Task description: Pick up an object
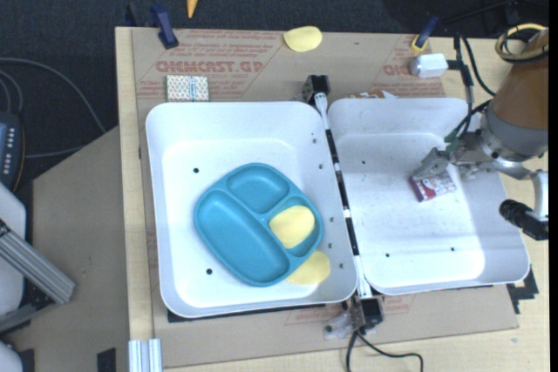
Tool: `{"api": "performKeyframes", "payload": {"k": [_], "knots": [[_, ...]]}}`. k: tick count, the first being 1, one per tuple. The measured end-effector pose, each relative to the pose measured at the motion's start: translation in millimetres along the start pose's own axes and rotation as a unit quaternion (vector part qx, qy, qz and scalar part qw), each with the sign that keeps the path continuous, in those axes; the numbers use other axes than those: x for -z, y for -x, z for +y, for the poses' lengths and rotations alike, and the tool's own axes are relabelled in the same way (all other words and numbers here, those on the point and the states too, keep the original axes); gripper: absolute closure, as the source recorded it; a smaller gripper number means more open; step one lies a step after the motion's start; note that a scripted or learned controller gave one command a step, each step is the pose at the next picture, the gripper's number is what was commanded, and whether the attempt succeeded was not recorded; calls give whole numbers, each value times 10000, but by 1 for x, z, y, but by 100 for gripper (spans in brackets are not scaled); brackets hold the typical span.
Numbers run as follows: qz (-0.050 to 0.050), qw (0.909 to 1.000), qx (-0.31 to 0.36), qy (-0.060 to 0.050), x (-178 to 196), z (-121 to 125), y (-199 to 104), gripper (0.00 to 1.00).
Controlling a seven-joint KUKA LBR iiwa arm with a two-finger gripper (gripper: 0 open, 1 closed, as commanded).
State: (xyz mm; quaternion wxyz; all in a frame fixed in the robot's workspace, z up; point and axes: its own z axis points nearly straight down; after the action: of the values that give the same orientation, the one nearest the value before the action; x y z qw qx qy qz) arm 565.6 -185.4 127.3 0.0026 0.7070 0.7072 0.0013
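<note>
Claw point(440, 163) sits low in the right bin point(488, 270), at or just over a small packet point(433, 186), red and white, lying flat on the bin floor near the middle-right. Whether the claw is released or clenched cannot be told; the wrist hides it, and no grasp on the packet is visible.

Packet, judged: light, thin, probably a soft crinkly wrapper, likely slick. Flat lie gives little to pinch from above; best hold would be across its short width, or at a raised edge. Risk of sliding on the smooth floor.

Left bin point(174, 152): a blue divided tray point(240, 226) lies in the middle, with a yellow piece point(293, 225) in one of its compartments. A second yellow piece point(309, 270) lies just beside the tray's lower edge, on the bin floor.

Counter point(235, 61): a yellow piece point(302, 38) behind the bins.
</note>
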Motion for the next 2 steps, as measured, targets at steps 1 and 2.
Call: {"api": "performKeyframes", "payload": {"k": [1, 2], "knots": [[-23, 10000, -6, 18, -38, 8, -36, 0], [-33, 10000, -5, 59, -26, 10, -35, 100]]}}
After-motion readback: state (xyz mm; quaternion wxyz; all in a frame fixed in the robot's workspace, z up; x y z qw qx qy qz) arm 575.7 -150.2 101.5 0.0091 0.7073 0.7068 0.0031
